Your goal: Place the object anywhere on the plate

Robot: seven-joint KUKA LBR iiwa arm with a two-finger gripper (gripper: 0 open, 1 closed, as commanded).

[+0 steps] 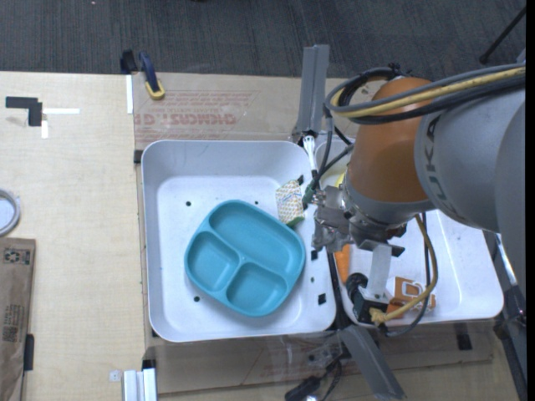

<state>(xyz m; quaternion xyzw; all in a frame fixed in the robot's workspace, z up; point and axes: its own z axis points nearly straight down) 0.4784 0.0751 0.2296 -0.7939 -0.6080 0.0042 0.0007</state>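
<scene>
1. The gripper [322,228] sits below the arm's wrist, low over the divide between the two bins; the wrist and cables hide it, so whether it grips anything cannot be told.
2. Just left of the gripper, a small pale patterned object [289,199] with a green edge lies in the left bin, touching or just beside the upper right rim of the plate. It looks to rest on the bin floor and not on the plate, though the contact is hard to make out.
3. The blue three-compartment plate [244,259] lies tilted in the left bin [159,249], near its middle and lower part.
4. The grey arm with its orange band [389,153] covers much of the right bin [468,286], with black and yellow cables looping round it.
5. In the right bin, an orange strip [341,261] shows just below the wrist, and a small orange-and-white item [410,291] lies nearer the lower edge.
6. Both bins rest on a wooden bench [67,190]; a roll of tape [7,213] lies at its far left edge.
</scene>
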